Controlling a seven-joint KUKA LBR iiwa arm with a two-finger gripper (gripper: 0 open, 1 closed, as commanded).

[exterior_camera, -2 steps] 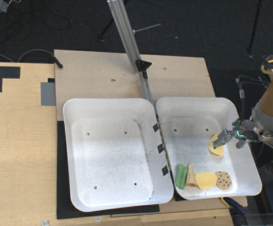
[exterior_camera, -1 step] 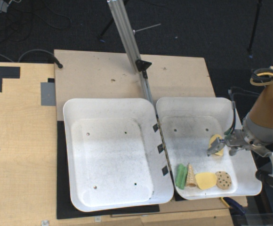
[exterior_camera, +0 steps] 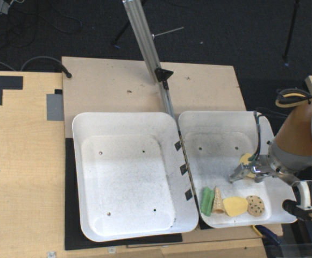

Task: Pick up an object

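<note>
Arm comes in from the right edge of the frame, orange band (exterior_camera: 298,130) showing above the wrist. The hand (exterior_camera: 242,173) sits low in the right bin (exterior_camera: 220,123), toward its right side, metal fingers pointing left. Whether the hand is released or clenched: cannot tell, the fingers are too small and blurred against the white floor. Nothing visibly between them.

Objects, all in the right bin:
- A yellow piece (exterior_camera: 246,158) just above the hand, partly hidden behind it. May be touching; unclear.
- Along the lower edge of the bin, a row left to right: green piece (exterior_camera: 206,201), cone (exterior_camera: 218,199), yellow wedge (exterior_camera: 235,206), cookie (exterior_camera: 255,205). They lie close together, some touching.

Left bin (exterior_camera: 86,123) sits beside it on the surface, sharing the middle divider.

Handling, as judgement: these look like small toy foods, probably light and stiff plastic, smooth and a bit slippery. Flat ones such as the cookie and wedge lie low, so fingers would tend to skate over them; better to pinch across the narrow width than the flat face. The cone and green piece are long and slim: take across the short axis near the middle. Row is crowded, so a closing hand may nudge neighbours. The yellow piece near the hand is nearest and stands apart from the row, likely the easiest target.
</note>
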